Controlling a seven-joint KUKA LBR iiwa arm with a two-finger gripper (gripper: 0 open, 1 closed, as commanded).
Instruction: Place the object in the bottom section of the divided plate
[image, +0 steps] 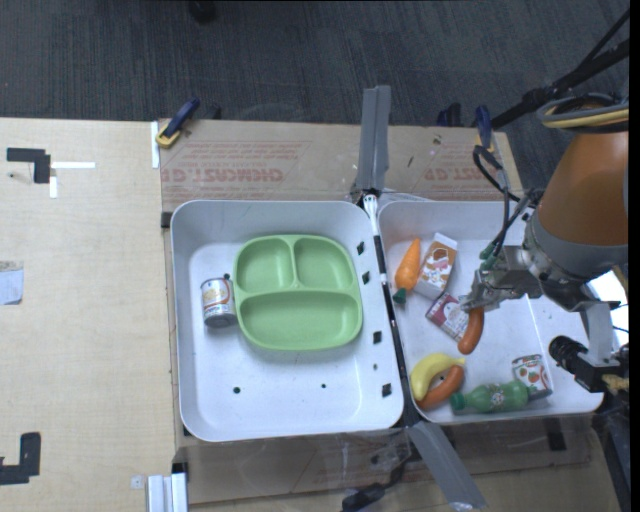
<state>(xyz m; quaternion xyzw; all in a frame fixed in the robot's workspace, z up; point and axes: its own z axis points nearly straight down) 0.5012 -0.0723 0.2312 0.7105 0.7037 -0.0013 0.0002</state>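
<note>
The green divided plate (298, 292) lies in the left bin (200, 400), with two small sections at the far side and one wide section at the near side. My gripper (480, 298) hangs low in the right bin (575, 400), right above the upper end of an orange-red sausage (470, 333). The sausage lies partly on a red and white packet (447, 312). I cannot make out whether the sausage is gripped or only touched.
A small can (216, 301) stands against the plate's left edge. The right bin also holds a carrot (407, 265), a small carton (436, 265), a banana (430, 371) with another orange piece (445, 384), a green bottle (490, 398) and a small can (531, 373).
</note>
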